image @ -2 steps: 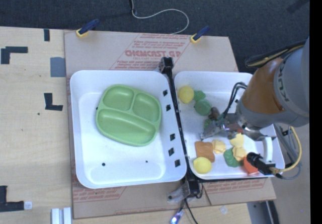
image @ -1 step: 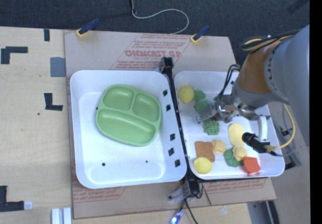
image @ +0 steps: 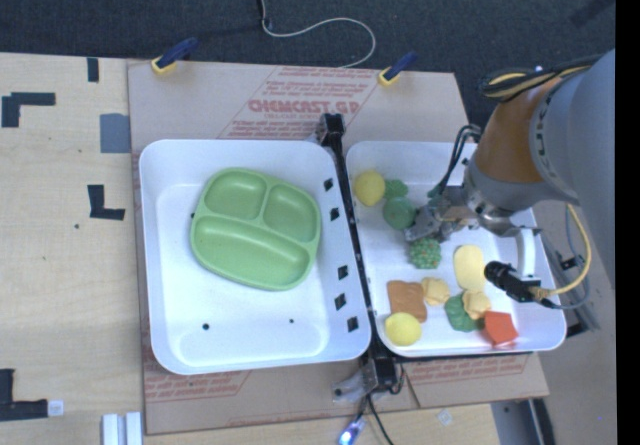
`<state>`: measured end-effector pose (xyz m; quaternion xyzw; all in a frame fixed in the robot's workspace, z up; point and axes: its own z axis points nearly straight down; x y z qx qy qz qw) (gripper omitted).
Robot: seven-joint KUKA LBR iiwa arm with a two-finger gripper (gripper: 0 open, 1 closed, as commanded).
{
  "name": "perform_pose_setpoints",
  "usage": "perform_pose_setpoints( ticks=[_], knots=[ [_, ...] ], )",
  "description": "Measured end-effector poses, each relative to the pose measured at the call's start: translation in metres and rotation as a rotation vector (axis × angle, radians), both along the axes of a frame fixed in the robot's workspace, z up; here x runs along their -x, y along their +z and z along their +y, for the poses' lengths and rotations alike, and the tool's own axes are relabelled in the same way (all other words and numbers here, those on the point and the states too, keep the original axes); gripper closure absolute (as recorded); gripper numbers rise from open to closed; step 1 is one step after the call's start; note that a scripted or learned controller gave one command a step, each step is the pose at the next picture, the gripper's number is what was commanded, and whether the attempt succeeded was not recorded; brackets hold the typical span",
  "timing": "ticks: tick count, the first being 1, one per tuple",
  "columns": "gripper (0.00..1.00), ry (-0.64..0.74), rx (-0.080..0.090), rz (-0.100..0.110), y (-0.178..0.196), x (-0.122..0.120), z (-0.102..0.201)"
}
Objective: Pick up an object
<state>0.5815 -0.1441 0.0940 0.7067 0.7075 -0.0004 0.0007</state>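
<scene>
Yellow plastic ball (image: 403, 329) lay at the right bin's (image: 540, 338) near edge among toy food; the grey claw (image: 436, 221) hovered just above a bumpy green toy (image: 425, 253), whether clenched or released I cannot tell, presumably positioned for grasping.

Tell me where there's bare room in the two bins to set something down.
The left bin has bare floor along its near edge, below the green plate, and a strip along its left wall. The right bin is crowded: toy food fills its middle and near end, with the tool low among it.
</scene>
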Motion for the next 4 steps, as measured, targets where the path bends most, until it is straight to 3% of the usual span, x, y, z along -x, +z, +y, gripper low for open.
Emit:
perform_pose_setpoints(
  ticks=[1, 2, 3, 4],
  knots=[
    [1.00, 0.009, -0.002, -0.011, 0.096, -0.065, 0.069],
    [1.00, 0.003, -0.001, -0.010, 0.216, -0.039, 0.085],
    [1.00, 0.000, 0.004, -0.017, 0.430, -0.088, 0.052],
    [1.00, 0.001, -0.004, 0.019, 0.319, 0.057, 0.097]
  ],
)
